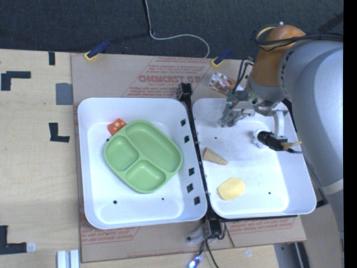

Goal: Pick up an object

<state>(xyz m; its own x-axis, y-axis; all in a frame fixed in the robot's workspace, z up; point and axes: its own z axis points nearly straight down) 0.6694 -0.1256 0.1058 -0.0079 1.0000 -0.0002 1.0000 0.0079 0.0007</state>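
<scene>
We see the grey arm with its orange band reach in from the right, and its two-finger gripper (228,119) hangs over the far left part of the right shallow white bin (290,197), above bare floor. We cannot tell whether the claw is wide or narrow, and we see nothing in it.

In that same bin, nearer to us, a tan wedge-shaped piece (214,157) lies close to the left wall, apart from the gripper. A yellow rounded lump (231,188) lies nearer still, apart from the wedge.

In the left shallow white bin (134,214) we find a green plastic plate with three compartments (143,156), lying flat. A small orange-red block (116,126) sits at its far left rim, touching it.

Both bins rest on a brown cardboard sheet (134,77). Beyond the right bin, a small printed packet (221,82) lies on the cardboard.
</scene>
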